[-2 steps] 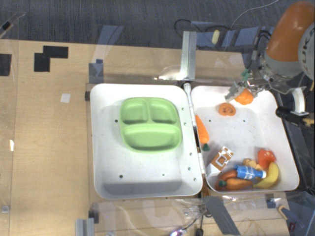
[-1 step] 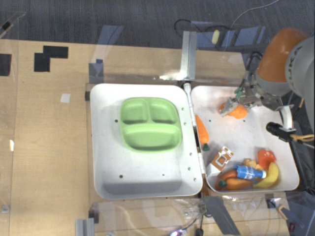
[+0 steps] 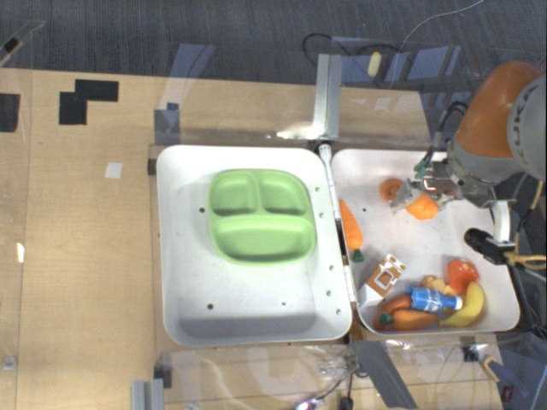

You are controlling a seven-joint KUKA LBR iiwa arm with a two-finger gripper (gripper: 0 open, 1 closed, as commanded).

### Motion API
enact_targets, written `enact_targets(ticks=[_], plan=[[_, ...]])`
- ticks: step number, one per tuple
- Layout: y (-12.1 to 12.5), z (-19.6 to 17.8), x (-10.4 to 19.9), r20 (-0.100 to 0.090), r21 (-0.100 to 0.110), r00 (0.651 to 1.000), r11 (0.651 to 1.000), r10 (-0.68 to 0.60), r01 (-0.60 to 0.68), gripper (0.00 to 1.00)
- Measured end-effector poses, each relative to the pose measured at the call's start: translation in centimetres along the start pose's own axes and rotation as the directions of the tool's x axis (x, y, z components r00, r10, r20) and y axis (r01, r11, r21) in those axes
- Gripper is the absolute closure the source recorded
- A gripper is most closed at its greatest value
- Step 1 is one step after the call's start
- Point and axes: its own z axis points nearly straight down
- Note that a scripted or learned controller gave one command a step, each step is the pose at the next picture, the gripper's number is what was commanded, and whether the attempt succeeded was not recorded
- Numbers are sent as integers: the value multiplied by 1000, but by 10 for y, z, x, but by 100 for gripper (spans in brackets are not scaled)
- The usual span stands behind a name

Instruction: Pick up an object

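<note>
Gripper (image 3: 425,188) at far side of right bin (image 3: 367,167), right over an orange object (image 3: 421,207); can't tell finger state or grip.

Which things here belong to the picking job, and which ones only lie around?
Belong to the job:
gripper, low in the right bin
orange piece, just under the gripper
small orange ball, beside it

Lying about:
green tray in the left bin
carrot
small box
blue bottle
banana
tomato
</note>
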Motion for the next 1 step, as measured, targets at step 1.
enact_targets(ticks=[1], plan=[[6,-63,64,1,-2,997,997,74,-74,100]])
